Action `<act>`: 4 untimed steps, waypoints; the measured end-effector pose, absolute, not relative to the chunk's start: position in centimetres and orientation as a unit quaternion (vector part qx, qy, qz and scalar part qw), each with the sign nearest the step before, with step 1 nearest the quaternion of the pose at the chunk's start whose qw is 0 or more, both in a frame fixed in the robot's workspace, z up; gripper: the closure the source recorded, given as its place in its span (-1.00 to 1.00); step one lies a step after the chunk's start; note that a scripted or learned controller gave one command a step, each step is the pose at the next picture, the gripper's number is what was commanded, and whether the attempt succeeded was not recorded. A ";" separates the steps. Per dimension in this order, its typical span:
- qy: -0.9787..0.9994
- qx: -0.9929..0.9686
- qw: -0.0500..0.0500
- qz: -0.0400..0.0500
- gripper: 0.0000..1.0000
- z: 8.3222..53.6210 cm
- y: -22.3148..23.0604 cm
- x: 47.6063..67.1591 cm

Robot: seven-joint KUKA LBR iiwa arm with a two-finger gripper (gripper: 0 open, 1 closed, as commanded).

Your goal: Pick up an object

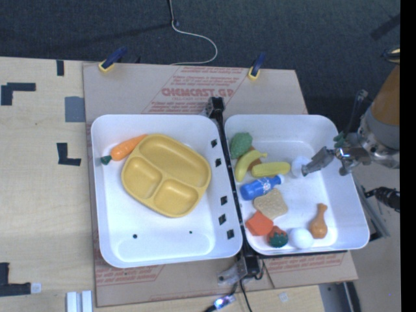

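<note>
Wooden bench [39, 194], cardboard sheet [188, 93], two bins [104, 174]

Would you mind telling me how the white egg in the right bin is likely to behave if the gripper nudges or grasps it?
The white egg looks smooth and rounded, so it would probably roll when nudged and may squirt out of a two-finger pinch. It lies against the bin's front wall beside a dark green toy, which might check its rolling. It is likely light plastic.

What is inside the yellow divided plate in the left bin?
The yellow divided plate shows nothing in its three compartments. A toy carrot lies beside its upper-left edge. What lies beneath the plate is covered.
</note>
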State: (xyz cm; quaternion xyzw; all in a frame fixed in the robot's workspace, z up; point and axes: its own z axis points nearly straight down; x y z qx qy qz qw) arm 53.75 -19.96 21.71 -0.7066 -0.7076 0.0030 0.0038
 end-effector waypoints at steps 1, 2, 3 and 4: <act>-0.708 -0.706 0.006 0.003 -1.00 14.9 -19.9 53.6; -0.708 -0.707 0.004 0.003 -1.00 8.7 -19.9 54.4; -0.708 -0.706 0.001 0.001 -1.00 8.4 -19.9 54.5; -0.708 -0.706 0.003 0.000 1.00 9.2 -19.8 54.5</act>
